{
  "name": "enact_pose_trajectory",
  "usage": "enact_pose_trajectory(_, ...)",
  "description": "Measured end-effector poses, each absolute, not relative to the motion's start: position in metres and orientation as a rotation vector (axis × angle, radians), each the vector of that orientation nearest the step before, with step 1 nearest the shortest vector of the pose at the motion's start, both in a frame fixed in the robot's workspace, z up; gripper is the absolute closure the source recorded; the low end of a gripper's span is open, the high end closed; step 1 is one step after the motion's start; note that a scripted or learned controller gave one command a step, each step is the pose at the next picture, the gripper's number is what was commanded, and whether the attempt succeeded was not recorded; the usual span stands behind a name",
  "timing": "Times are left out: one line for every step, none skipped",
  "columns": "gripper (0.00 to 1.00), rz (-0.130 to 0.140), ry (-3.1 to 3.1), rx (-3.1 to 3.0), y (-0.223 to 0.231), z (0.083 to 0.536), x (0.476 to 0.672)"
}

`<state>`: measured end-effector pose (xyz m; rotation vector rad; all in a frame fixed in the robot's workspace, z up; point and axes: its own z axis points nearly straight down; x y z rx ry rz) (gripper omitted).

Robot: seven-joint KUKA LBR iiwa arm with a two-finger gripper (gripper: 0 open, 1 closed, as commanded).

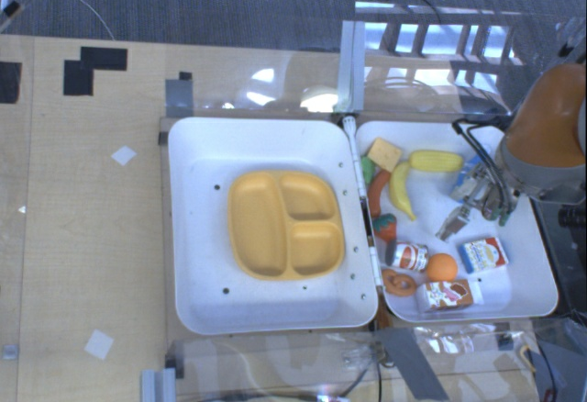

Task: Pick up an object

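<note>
Since the task names no one thing, we take the nearest candidates in the right bin (541,295) as ours: the small carton (482,254) with the blue print, just below and right of the gripper (456,222), and the banana (402,190) to the gripper's left.

From the camera view, the gripper hangs over a bare patch of the right bin's floor, its two fingers slightly parted with nothing between them; it holds nothing. The carton lies flat, close to the fingertips but apart from them. The banana lies further off, with white floor between, its length running roughly up and down the view, touching the yellow corn (435,161) at its upper end.

We judge all of these to be light toy pieces (play food, by the look of it). The carton looks stiff and flat-sided, so the jaws would do best across its narrower pair of sides; lying flat, it gives little height to bite on. The banana looks like smooth hard plastic, likely slippery, and we would take it across its middle, where it is thickest and clear of the corn.

Lower in the bin, the orange (441,267) sits touching a small can (410,256) and a pouch (448,295); round and crowded, it seems the poorer pick. The left bin (197,299) holds a yellow divided tray (286,225), well apart from the gripper.
</note>
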<state>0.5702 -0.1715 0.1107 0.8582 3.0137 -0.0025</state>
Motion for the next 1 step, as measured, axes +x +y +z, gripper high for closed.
enact_pose_trajectory(0.0,0.006,2.902,1.145,-0.1465,0.0909,0.4943)
